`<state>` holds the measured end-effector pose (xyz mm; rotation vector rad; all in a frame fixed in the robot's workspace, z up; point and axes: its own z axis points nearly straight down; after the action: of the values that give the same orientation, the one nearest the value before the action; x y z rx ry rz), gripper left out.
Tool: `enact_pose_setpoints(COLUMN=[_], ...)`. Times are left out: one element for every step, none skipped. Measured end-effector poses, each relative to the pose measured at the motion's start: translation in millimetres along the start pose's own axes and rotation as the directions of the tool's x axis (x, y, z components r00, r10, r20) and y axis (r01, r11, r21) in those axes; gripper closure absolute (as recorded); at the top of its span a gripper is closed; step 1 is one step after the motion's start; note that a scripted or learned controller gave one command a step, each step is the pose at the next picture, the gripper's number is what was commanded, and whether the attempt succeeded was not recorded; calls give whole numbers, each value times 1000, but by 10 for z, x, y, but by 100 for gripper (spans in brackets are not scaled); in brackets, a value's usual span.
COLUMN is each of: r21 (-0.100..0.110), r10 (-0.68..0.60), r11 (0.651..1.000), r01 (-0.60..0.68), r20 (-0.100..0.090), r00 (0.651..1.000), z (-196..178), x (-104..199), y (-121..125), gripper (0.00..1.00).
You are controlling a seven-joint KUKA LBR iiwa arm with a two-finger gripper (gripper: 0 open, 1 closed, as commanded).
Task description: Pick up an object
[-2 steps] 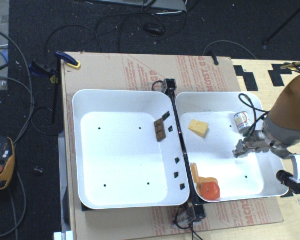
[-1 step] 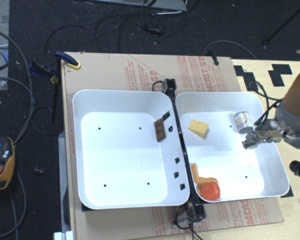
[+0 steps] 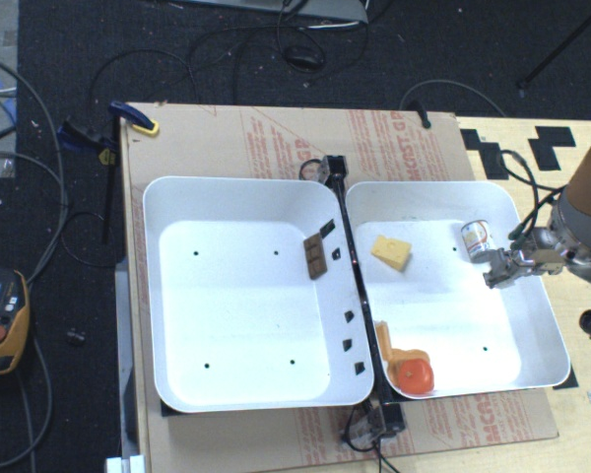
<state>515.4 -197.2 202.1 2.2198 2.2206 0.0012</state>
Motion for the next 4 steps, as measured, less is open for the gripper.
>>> enact_pose_setpoints(r21=[1,2,2,2], r10=[-5,-4,-4,-4], r11=[1000,1000,1000,1000], r01=[5,4,4,4], r20=[-2,-2,-2,-2], r00=[1000,1000,1000,1000], z=[-136,-241,-348,-407], x=[555,1077,1572,2032], y=[-14,12,-21,-34], gripper=[100,100,100,100])
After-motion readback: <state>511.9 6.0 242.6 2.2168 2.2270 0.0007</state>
